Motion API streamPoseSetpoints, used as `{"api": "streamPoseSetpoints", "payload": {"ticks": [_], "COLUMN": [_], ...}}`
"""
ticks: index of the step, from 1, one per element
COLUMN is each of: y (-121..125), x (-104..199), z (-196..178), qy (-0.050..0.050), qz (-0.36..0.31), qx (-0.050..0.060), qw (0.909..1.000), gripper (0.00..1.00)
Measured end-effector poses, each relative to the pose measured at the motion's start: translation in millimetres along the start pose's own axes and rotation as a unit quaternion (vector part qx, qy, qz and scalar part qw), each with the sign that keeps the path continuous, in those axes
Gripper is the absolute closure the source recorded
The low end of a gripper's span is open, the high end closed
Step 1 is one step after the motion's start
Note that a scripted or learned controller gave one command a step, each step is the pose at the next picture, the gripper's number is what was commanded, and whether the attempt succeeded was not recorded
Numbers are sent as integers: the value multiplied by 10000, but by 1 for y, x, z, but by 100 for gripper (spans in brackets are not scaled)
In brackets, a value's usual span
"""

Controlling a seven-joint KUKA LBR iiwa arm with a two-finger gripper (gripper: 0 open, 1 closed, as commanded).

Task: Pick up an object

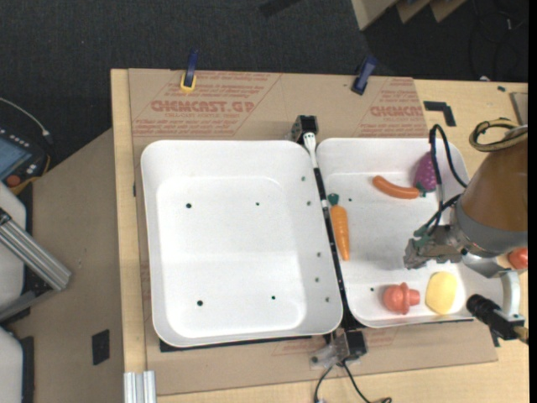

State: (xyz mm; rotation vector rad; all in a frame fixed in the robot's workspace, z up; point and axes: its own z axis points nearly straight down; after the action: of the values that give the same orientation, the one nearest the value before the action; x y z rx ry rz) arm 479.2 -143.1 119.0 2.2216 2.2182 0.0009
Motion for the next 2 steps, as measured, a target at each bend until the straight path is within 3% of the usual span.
{"api": "streamPoseSetpoints", "payload": {"ticks": [2], "y": [1], "x": [0], "z": [-20], "qy": [-14], "qz": [7], "qx": [-26], "qw": [10000], "gripper": [100]}}
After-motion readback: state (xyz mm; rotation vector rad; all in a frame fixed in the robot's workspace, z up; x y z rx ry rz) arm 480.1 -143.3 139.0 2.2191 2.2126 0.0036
